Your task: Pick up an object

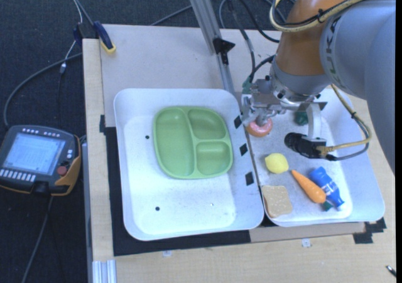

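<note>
Jaws: can't tell their state, my gripper (259, 114) sits right over the pink donut (259, 127) at frame centre-right, left edge of the right bin (370, 203). Donut looks light, soft, rounded; best pinched across its ring. Below it: lemon (276, 163), carrot (308, 186), bread slice (276, 199). Green plate (191, 142) in left bin (135, 222).
</note>
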### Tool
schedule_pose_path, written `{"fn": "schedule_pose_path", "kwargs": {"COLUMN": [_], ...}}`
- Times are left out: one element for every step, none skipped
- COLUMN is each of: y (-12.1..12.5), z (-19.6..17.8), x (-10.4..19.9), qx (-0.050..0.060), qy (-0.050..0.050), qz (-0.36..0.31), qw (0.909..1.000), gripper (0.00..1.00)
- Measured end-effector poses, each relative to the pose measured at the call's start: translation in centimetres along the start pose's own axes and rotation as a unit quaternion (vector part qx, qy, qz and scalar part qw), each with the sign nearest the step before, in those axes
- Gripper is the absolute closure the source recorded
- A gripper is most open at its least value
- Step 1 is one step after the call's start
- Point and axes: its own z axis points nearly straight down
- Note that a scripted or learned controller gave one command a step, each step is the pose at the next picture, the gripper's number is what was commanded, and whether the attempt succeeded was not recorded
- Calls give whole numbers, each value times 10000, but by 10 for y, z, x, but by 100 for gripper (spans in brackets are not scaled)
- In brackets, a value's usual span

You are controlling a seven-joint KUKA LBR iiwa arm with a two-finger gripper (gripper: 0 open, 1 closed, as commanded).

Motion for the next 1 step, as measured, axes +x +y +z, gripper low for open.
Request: {"fn": "schedule_pose_path", "kwargs": {"y": [12], "z": [-5], "x": [43], "qx": [-2], "qy": [0], "qz": [6], "qw": [10000], "gripper": [100]}}
